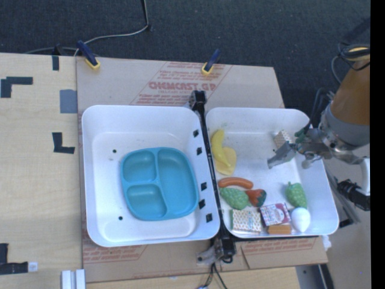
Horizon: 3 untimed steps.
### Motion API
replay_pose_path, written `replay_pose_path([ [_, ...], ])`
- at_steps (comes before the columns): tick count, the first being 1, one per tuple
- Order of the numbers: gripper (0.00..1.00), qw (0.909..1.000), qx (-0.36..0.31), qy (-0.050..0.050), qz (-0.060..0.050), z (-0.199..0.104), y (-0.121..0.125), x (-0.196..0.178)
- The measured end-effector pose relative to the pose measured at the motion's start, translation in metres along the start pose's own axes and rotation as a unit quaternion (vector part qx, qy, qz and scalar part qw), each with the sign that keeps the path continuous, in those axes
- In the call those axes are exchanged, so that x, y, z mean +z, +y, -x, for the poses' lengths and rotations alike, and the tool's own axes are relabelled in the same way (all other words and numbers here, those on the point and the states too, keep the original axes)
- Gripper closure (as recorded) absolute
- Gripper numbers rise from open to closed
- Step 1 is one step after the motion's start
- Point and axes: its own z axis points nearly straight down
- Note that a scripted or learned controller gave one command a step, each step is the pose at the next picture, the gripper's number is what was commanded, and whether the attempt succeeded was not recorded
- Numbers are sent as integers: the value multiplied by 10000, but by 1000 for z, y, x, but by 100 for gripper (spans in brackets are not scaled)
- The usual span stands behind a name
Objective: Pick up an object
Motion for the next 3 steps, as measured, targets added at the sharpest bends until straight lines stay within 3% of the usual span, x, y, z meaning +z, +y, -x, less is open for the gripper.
replay_pose_path([
  [1, 0, 10000, 9, -2, 62, -39, -14, 133],
  [2, 0, 10000, -1, 7, 16, -12, 3, 157],
  [3, 100, 10000, 8, -15, 33, -11, 3, 148],
])
